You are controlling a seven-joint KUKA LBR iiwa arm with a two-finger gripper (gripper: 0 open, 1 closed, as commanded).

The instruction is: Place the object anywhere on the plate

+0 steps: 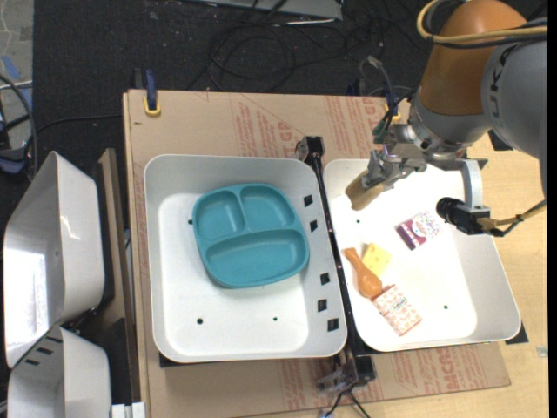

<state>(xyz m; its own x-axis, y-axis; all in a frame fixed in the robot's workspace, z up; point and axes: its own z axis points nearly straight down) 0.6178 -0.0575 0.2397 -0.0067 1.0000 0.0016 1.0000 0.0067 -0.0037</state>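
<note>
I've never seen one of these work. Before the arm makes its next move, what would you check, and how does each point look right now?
1. Teal divided plate lying flat in the left bin: ok.
2. Plate compartments free to receive something: ok.
3. Objects within reach in the right bin: ok; a purple packet, yellow piece, orange spoon-like piece and red-patterned packet lie there.
4. Gripper above the right bin's upper left: ok.
5. Something held between its fingers: cannot tell; a tan shape shows at the tip.
6. Object on the plate: not ok, not yet.

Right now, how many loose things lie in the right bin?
4: a purple-white packet mid-bin, a yellow block touching an orange spoon, a red-patterned packet nearest. The arm may hide more.
</note>
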